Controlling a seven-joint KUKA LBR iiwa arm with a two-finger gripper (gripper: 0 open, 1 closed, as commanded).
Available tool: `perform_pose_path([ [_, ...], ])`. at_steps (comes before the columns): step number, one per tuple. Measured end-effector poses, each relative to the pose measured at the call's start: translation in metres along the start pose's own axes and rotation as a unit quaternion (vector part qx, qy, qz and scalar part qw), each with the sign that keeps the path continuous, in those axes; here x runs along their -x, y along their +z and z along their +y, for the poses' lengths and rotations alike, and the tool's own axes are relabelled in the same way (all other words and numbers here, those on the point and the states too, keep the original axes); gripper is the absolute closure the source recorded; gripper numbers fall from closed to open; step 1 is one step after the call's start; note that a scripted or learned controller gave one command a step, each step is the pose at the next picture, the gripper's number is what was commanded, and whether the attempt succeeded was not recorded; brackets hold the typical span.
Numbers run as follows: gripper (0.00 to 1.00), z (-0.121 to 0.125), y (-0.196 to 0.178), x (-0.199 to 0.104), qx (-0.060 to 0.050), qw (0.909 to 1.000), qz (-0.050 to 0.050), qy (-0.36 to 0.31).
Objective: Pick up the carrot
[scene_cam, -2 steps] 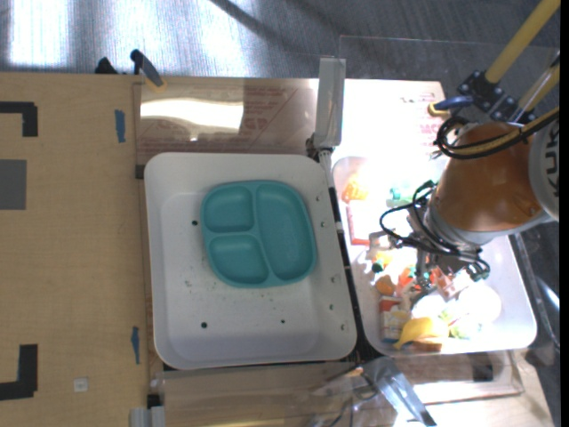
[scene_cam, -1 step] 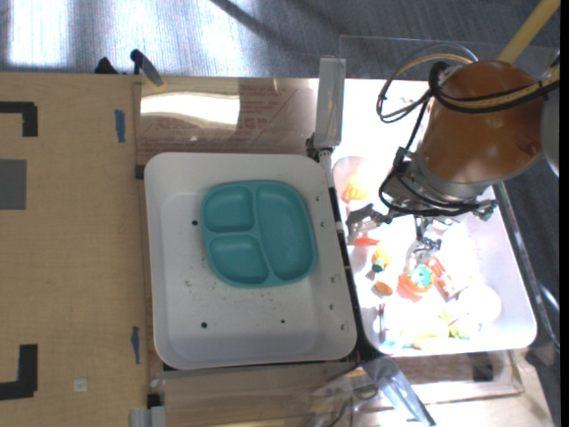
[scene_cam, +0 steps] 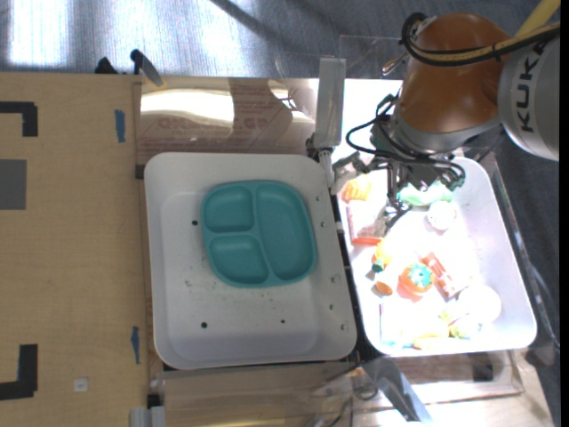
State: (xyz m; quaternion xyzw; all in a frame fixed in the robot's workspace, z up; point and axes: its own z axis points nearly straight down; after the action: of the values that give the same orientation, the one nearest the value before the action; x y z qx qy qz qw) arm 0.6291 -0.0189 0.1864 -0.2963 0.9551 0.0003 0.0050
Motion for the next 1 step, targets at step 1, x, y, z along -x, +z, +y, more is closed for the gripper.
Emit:
perform_pose_path([
  [1, 0.0, -0.0023, -0.0003, -0.0899, 0.0, 0.9977, 0.003, -0.068],
])
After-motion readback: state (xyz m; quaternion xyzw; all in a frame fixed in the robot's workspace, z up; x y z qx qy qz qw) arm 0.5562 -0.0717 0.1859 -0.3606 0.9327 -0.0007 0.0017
